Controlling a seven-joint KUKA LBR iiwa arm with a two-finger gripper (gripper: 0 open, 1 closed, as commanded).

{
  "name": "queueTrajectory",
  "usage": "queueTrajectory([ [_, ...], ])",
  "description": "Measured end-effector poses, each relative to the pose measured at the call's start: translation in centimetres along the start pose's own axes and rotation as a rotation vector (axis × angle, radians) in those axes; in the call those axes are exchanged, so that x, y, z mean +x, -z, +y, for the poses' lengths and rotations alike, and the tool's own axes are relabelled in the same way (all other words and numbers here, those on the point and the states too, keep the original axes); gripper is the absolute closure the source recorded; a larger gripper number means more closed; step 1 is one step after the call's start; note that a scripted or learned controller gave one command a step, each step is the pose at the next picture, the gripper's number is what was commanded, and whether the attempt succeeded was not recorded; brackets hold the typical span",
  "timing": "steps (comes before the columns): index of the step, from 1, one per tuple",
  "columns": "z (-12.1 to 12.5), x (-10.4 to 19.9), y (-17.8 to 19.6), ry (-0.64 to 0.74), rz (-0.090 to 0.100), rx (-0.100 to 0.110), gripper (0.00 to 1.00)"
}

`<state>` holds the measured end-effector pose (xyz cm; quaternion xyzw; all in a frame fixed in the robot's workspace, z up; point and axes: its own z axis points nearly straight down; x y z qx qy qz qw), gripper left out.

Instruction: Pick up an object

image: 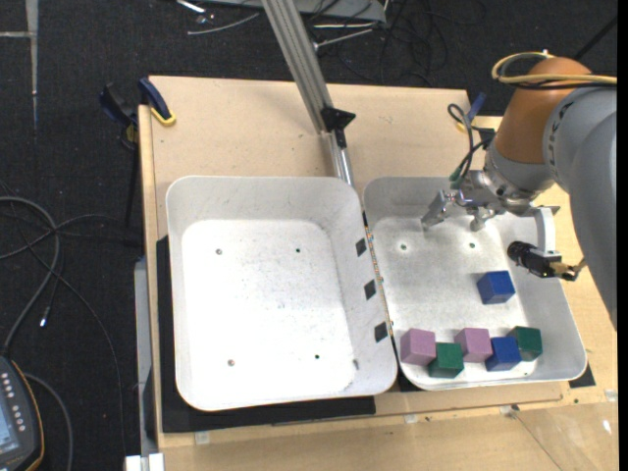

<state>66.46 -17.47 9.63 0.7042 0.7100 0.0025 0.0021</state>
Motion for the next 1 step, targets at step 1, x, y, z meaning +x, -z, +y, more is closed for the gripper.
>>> queueTrajectory([
  [1,-4.85,-3.87,-0.05,-0.013,-0.002,0.009,0.00],
])
